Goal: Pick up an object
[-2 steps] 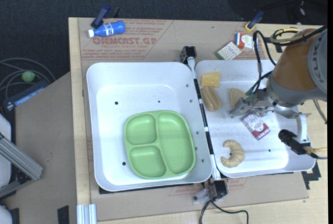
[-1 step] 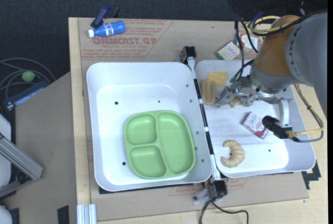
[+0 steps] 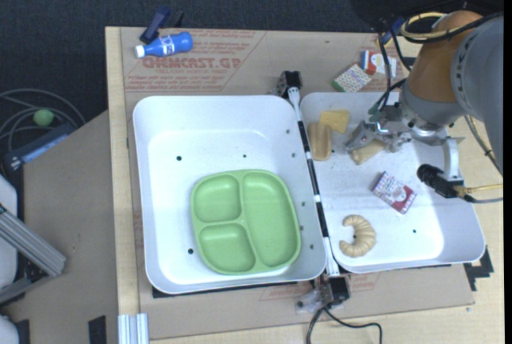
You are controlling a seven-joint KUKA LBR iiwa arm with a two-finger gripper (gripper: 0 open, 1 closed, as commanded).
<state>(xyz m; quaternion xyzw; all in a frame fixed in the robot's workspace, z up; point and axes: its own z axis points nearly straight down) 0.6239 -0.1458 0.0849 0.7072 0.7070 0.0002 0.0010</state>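
Croissant lies at lower centre of right bin, red packet above it. My gripper sits low at bin's upper left; finger state: cannot tell.

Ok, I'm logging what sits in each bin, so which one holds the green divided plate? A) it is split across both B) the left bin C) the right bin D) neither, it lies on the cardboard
B: the green divided plate lies flat inside the left bin, while the right bin holds the croissant and other small items.
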